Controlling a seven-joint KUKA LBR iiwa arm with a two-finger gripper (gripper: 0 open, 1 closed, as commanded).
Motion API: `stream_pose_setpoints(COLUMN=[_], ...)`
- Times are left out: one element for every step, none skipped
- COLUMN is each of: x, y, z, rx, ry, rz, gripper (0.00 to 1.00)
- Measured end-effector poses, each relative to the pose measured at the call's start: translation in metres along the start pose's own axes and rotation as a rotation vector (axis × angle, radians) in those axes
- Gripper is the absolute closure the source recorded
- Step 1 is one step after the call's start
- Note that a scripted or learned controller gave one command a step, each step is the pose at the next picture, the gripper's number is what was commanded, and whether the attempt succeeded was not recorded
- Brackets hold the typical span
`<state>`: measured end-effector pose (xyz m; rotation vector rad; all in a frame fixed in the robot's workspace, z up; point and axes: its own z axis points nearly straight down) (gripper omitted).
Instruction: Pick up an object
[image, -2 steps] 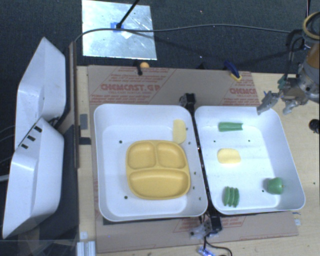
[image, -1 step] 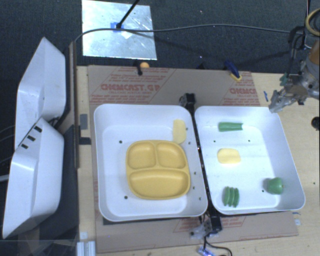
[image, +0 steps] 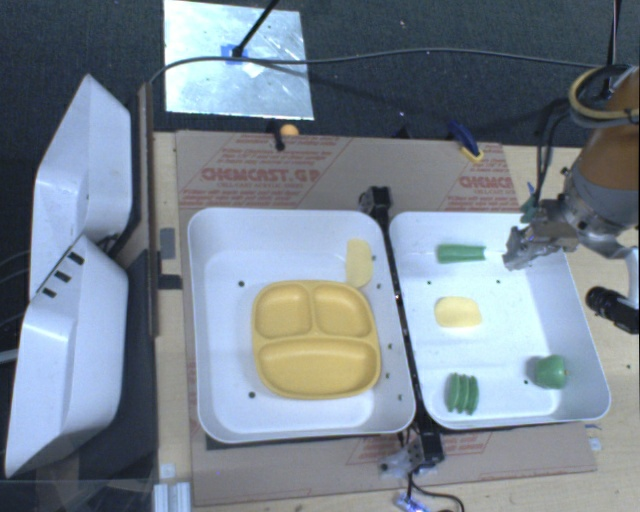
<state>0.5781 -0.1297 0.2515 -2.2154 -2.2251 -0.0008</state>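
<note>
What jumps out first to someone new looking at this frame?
The yellow divided tray dominates the left bin, with a pale yellow piece leaning near that bin's right wall. In the right bin, four small items sit apart: a green cylinder, a pale yellow block, a ridged green piece and a round green object. The gripper hangs above that bin's upper right, beside the cylinder.

Left bin (image: 215, 300): yellow three-compartment plate (image: 316, 337) near centre; pale yellow piece (image: 359, 262) leaning at the right wall. Right bin (image: 585, 350): green cylinder (image: 460, 254) at upper left, pale yellow block (image: 458, 313) in the middle, ridged green item (image: 462, 392) at lower centre, green rounded item (image: 549, 372) at lower right. Gripper (image: 522, 248) above the bin's upper right, near the cylinder, nothing seen between its fingers
</note>
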Motion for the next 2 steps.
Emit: stream_pose_setpoints(x=[0.042,0.011], y=[-0.033,-0.014], z=[-0.004,-0.062], rx=[-0.002,-0.005], ry=[-0.001,-0.003], rz=[0.001,-0.025], gripper=[1.0,1.0])
